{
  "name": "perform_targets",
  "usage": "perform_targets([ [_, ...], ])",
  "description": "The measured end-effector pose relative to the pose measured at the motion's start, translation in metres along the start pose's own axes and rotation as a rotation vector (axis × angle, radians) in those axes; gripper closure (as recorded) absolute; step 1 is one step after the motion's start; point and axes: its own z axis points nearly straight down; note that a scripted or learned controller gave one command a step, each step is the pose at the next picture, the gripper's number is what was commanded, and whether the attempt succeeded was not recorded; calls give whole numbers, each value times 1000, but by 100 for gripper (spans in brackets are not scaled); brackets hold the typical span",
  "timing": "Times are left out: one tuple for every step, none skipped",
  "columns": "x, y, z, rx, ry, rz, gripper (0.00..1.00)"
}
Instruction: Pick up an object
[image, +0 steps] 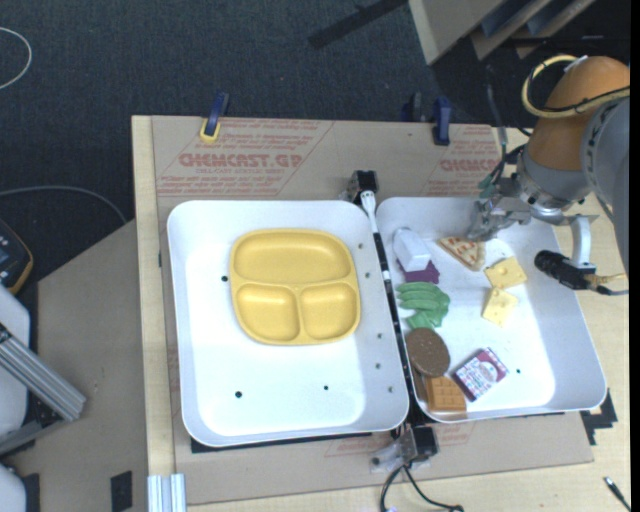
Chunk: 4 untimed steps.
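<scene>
The arm reaches in from the right and holds its gripper (487, 222) low over the back of the right bin (570, 385), just above the pizza slice (461, 250) — the nearest thing to it, and by that placing the likeliest target of the pick. Whether the gripper is wide or narrow cannot be told from this slanted view; nothing is seen held in it. The rest of the pickable things lie spread across the same bin: a white-and-purple block (413, 254) near the dividing edge, a green leafy piece (422, 300) in front of it, two yellow cheese pieces (501, 288) toward the middle, a brown round cookie (428, 350), a tan cracker (444, 396) at the front rim and a small maroon packet (479, 373) beside it. They are mostly apart from one another, which leaves room for a descent onto a single item. The left bin (200, 330) carries a yellow divided plate (295, 283), well away from the gripper and probably not part of this attempt. Judged from the pose, the pick is at its approach stage — the flat slice lying against the bin floor may prove hard to get under.
</scene>
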Motion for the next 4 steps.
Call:
perform_targets([
  [-5,12,-57,3,0,3,100],
  [-15,13,-116,2,0,3,100],
  [-14,14,-121,7,1,2,100],
  [28,-16,-112,15,5,0,100],
])
